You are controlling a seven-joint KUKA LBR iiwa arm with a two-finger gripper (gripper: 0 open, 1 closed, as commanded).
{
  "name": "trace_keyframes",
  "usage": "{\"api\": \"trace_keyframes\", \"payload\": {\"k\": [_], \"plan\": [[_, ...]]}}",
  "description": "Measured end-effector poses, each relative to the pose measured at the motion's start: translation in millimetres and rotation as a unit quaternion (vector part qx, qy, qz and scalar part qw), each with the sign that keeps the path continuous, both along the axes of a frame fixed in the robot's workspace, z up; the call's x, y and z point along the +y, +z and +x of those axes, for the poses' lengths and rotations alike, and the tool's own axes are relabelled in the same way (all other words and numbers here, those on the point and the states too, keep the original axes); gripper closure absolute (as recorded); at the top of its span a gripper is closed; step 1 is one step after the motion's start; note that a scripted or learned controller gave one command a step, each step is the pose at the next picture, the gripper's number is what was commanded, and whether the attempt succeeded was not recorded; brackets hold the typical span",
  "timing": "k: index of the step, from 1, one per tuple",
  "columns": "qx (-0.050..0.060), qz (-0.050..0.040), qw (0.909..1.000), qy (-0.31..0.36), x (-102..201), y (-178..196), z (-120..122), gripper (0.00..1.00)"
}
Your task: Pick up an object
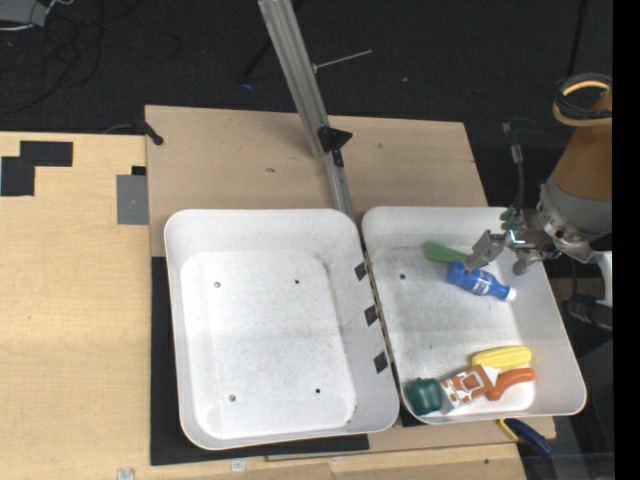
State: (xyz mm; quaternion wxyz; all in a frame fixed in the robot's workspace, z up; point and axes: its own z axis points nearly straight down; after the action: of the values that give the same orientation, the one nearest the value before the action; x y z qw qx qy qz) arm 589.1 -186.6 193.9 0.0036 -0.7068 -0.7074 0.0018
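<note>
Camera view: a blue bottle (479, 283) is seen lying in the right bin (560, 348), its long axis slanting from upper left down to lower right, with a green object (440, 252) touching its upper end. The gripper (505, 255) is held just above it with fingers apart, nothing between them. A yellow corn cob (502, 357), an orange toy (490, 382) and a dark green cup (425, 397) are gathered at that bin's near edge, beside the left bin (180, 268).

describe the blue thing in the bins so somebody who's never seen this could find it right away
Look in the right-hand white bin, in its far half near the gripper. The blue bottle lies on its side there, just in front of a green object. It is the one blue item; the yellow, orange and teal pieces sit at the near edge.
</note>
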Motion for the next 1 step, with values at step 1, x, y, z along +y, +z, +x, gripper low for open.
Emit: {"api": "trace_keyframes", "payload": {"k": [1], "plan": [[-0.002,-0.0007,1.0000,0.001,-0.2,2.6,1.0,0.00]]}}
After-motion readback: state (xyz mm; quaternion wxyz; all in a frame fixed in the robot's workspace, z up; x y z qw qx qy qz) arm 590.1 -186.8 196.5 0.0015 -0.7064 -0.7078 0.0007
